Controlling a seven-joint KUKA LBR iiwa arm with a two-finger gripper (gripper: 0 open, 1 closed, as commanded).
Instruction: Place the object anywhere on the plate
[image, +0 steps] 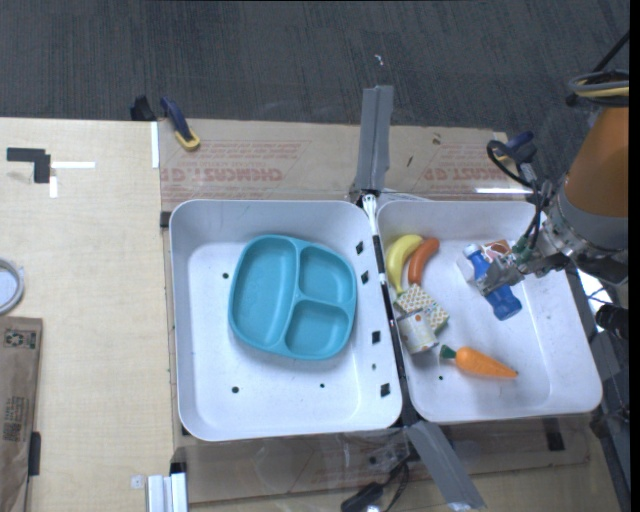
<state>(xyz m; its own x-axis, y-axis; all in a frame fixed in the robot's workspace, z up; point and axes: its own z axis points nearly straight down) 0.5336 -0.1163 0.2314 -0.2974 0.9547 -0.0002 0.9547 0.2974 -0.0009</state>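
Observation:
A blue plate (293, 296) with three compartments lies in the left bin (200, 390), with nothing on it. My gripper (500, 268) is low over the upper middle of the right bin (560, 395), right at a blue object (506, 302) with a white and red part beside it. The gripper's body covers part of that object. Also in the right bin are a yellow banana (400, 259), an orange-red sausage (422, 259), a small patterned toy block (421, 318) and an orange carrot (480, 364).
The grey arm with its orange band (600, 165) comes in from the right over the right bin's far corner. A grey divider (375, 140) stands behind the bins. A clamp (178, 124) and a roll of tape (8, 288) lie on the bench at left.

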